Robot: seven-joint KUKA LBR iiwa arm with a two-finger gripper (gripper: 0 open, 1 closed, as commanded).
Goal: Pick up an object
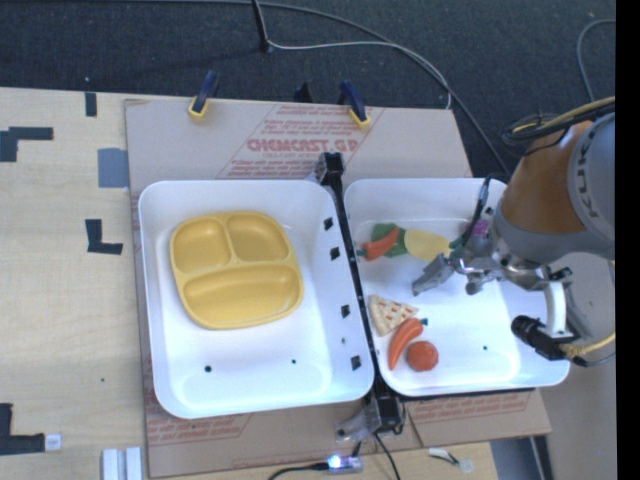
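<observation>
Over the right bin [500, 363], hand [452, 273] hovers with fingers spread, holding nothing, beside yellow piece [428, 242]. Pizza slice [391, 313], carrot [404, 340], tomato [423, 356] nearby. Yellow tray [236, 268] fills left bin [165, 368].

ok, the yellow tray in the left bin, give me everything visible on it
The yellow divided tray looks like glossy moulded plastic with rounded corners. It has three compartments: two small ones on the far side and one long one on the near side, with nothing in them. It lies flat, slightly rotated, on the floor of the left bin, towards its far-left part.
</observation>
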